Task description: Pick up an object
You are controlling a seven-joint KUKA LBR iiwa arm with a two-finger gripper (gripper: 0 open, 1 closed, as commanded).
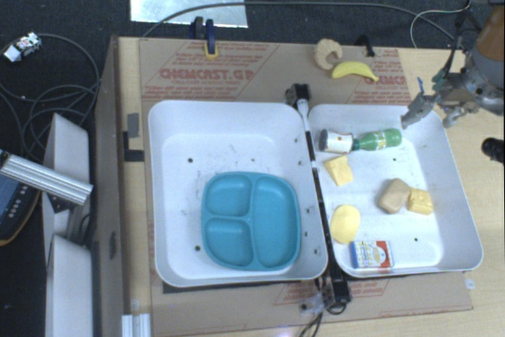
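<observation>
The end effector hangs spread wide and holding nothing over the right bin's far rim. The nearest target — a green bottle — lies on its side and could roll away from closing fingers.

A robotics lab: cabled bench bearing two white bins.

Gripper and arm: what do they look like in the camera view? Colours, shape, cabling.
The gripper has two slim grey fingers splayed from a grey metallic body. Above it, the arm shows an orange band over grey. A thin dark cable loops beside the wrist. No markings are legible on either.
</observation>
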